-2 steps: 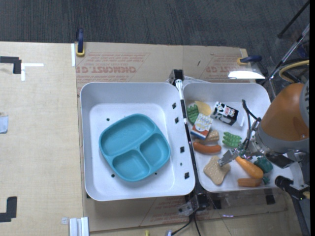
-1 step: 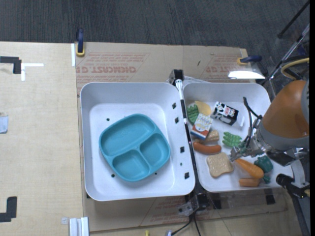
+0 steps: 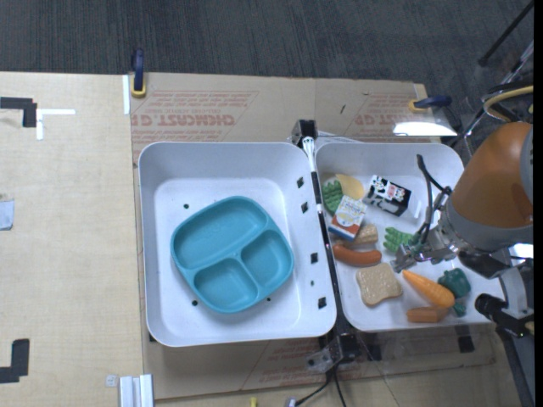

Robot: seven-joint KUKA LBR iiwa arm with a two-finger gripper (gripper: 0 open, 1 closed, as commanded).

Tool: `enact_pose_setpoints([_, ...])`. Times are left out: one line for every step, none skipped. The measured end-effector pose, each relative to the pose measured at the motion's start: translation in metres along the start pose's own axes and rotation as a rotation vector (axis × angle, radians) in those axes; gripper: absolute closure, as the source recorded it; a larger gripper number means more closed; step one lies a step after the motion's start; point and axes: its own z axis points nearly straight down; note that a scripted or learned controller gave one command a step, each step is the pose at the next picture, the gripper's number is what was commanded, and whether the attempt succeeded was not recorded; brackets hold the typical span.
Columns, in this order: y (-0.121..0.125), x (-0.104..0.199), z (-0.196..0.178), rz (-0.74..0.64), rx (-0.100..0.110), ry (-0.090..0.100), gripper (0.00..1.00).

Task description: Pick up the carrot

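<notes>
The carrot point(image 3: 429, 289) is an orange tapered piece lying flat near the front of the right bin point(image 3: 441, 155), its thick end pointing up-left. My gripper point(image 3: 415, 259) hangs just above and to the left of that thick end, reaching in from the right under the grey wrist and orange band point(image 3: 499, 176). The carrot rests on the bin floor, and nothing is visibly held. The wrist hides part of the bin's right side.
Around the carrot lie a toast slice point(image 3: 378, 285), a red sausage point(image 3: 358, 255), a small brown piece point(image 3: 424, 315), green broccoli point(image 3: 458, 282) and a green leafy item point(image 3: 396, 239). Farther back are cartons point(image 3: 389, 194). The left bin point(image 3: 170, 312) holds a blue divided plate point(image 3: 232, 253).
</notes>
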Motion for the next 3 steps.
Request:
enact_pose_setpoints([0.002,-0.001,-0.009,-0.005,-0.003,-0.003,1.0])
enact_pose_setpoints([0.002,-0.001,-0.009,-0.005,-0.002,-0.003,0.0])
enact_pose_setpoints([-0.012,-0.059,0.052,-0.148,-0.001,0.001,0.0])
